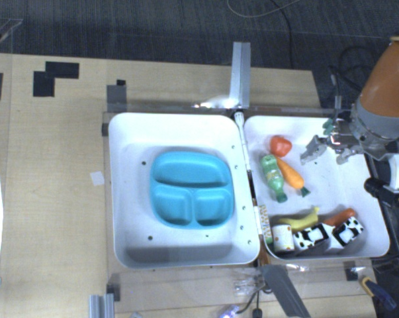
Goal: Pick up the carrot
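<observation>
Seen from above at a slant, two shallow white plastic bins sit side by side on a pale wooden bench. The left bin (130, 177), in the middle of the frame, holds a light blue plastic tray with three compartments (189, 187), lying flat as if ready to receive items.

The right bin (364, 128) holds the clutter. The small orange toy carrot with a green stalk end (291, 174) lies tilted in the bin's upper middle, its green tip pointing toward lower right. A green toy vegetable (272, 177) lies just beside it on the left, and a red tomato-like piece (280, 146) sits just above. Along the bin's lower edge are a yellow banana-shaped toy (304, 218) and black-and-white cow-patterned pieces (328, 234).

The grey arm with its orange band (388, 85) enters from the right edge. Its two-finger metal gripper (326, 148) hangs above bare bin floor, to the upper right of the carrot and apart from it. The fingers appear spread, with nothing between them, likely poised for a descent.
</observation>
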You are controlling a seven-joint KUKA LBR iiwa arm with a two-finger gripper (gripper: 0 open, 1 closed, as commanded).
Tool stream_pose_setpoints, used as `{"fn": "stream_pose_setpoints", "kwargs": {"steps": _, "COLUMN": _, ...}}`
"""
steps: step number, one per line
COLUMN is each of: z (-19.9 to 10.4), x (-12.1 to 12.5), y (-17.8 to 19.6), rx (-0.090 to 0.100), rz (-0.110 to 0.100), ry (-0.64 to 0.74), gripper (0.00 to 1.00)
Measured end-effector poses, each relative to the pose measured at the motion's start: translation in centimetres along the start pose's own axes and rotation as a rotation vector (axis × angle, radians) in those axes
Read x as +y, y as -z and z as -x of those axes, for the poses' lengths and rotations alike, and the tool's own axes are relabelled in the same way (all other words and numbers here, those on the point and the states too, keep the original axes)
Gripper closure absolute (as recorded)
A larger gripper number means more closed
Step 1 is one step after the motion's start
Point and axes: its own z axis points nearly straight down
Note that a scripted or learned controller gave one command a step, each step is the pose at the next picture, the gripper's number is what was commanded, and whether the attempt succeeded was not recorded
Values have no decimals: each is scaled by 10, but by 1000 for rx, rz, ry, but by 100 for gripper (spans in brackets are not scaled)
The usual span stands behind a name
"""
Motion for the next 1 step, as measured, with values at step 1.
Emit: {"fn": "stream_pose_setpoints", "kwargs": {"steps": 1, "z": 14, "x": 25, "y": -120, "rx": -4, "rz": 10, "ry": 356, "gripper": 0}}
